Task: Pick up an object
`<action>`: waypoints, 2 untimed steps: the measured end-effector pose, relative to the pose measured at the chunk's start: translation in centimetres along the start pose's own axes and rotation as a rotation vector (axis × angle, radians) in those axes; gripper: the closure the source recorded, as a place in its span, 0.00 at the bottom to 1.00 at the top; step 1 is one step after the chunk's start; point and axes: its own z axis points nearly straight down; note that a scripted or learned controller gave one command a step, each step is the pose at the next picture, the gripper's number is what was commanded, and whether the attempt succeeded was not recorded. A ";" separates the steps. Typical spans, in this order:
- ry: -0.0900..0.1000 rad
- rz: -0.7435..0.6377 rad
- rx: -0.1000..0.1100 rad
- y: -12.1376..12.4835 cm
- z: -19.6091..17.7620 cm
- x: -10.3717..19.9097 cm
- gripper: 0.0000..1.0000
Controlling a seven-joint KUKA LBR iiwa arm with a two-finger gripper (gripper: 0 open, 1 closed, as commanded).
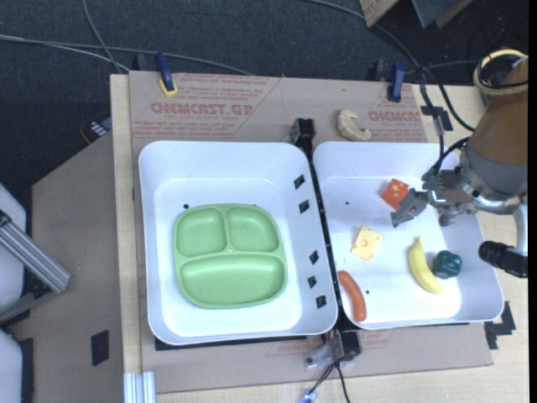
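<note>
The right bin (pixel 470 309) holds a red-orange block (pixel 395 193), a yellow cheese wedge (pixel 366 243), a banana (pixel 424 265), a dark green round piece (pixel 446 264) and an orange sausage (pixel 353 295). My gripper (pixel 429 212) hangs over the upper right part of this bin, just right of the red-orange block and above the banana. Its two dark fingers (pixel 409 209) stand spread apart, open, and I see nothing between them.
The left bin (pixel 159 183) holds a green divided plate (pixel 229 254). A beige curved piece (pixel 354 125) lies on the bench behind the right bin. Black clips line the wall between the bins (pixel 315 225).
</note>
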 end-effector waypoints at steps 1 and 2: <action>-0.002 -0.003 -0.013 0.3 -0.7 0.0 0.00; -0.001 -0.002 -0.007 -0.5 5.1 0.5 0.00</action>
